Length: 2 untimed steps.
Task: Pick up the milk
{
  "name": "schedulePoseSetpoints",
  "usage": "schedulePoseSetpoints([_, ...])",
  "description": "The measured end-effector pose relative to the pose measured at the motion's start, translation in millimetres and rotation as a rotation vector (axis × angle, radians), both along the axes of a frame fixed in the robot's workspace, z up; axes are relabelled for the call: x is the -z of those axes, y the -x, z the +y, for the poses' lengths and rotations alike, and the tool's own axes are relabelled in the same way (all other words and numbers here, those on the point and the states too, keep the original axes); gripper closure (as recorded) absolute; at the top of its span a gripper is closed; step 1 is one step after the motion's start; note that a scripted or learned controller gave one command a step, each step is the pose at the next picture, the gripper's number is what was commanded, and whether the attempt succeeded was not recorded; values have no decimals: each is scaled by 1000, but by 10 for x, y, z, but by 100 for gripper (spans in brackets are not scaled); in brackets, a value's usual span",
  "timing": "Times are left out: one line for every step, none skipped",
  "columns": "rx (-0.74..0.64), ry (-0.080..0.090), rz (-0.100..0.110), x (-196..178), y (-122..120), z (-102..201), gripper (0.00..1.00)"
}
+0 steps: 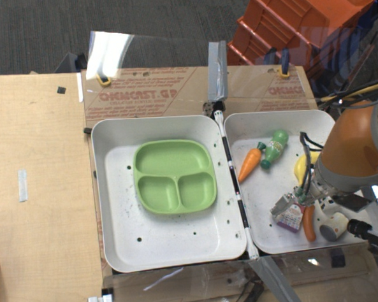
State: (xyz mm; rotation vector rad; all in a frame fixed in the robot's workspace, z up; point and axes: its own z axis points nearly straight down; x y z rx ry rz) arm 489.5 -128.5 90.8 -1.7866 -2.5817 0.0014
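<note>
The left bin holds a green divided plate. Right of it, the right bin holds a carrot, a green bottle and the milk carton. The gripper sits just above the carton; its opening cannot be told.

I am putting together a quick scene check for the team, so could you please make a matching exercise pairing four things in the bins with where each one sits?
Things:
1. green divided plate
2. carrot
3. milk carton
4. green bottle

Places:
A. right bin, near its front edge, just below the arm's wrist
B. middle of the left bin
C. right bin, far part, right of the carrot's leafy end
D. right bin, beside the divider between the bins

Pairs: 1-B, 2-D, 3-A, 4-C
</note>
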Motion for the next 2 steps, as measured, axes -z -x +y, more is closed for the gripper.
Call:
schedulePoseSetpoints([-2, -18, -3, -14, 71, -592, 0])
schedulePoseSetpoints([10, -9, -4, -11, 90, -515, 0])
